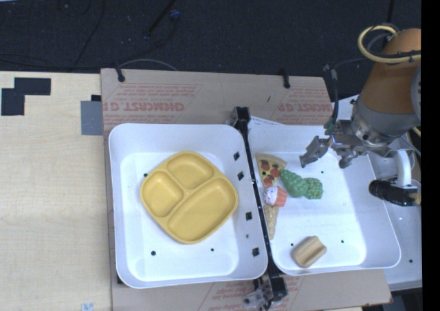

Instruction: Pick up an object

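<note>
Nearest, a tan block (309, 251) sits below the green toy (302, 185); the hand (328, 152), spread and empty, hovers up-right of the toy, apparently approaching; next comes descent.

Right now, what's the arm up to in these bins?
The arm reaches in from the right, and its end effector hangs over the right bin, open and holding nothing. Just left of it and below lie a green broccoli toy, a pizza slice toy and a small red and white toy along the divider. A tan bread roll sits near the front. The left bin holds a yellow divided plate. Nothing is picked up yet.
</note>
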Available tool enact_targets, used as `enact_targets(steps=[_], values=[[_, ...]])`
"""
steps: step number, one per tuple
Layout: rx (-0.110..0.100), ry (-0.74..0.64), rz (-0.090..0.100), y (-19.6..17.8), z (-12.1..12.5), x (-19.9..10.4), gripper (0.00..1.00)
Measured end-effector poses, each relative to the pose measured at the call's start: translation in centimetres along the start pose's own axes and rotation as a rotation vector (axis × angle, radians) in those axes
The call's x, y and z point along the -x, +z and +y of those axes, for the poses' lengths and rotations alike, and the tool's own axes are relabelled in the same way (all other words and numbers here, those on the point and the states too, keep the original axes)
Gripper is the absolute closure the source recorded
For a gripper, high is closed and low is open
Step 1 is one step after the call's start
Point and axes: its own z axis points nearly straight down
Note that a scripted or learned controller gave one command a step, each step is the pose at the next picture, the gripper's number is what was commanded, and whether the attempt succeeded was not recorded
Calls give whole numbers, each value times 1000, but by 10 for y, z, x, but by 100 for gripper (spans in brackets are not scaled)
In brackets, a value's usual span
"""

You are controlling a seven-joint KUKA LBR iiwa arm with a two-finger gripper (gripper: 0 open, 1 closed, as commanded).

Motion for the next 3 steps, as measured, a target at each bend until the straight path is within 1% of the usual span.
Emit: enact_targets(steps=[1,2,3], values=[[13,-2,-2,-8,3,0,0],[8,-1,-1,54,-5,-1,0],[9,-1,-1,98,-3,2,0]])
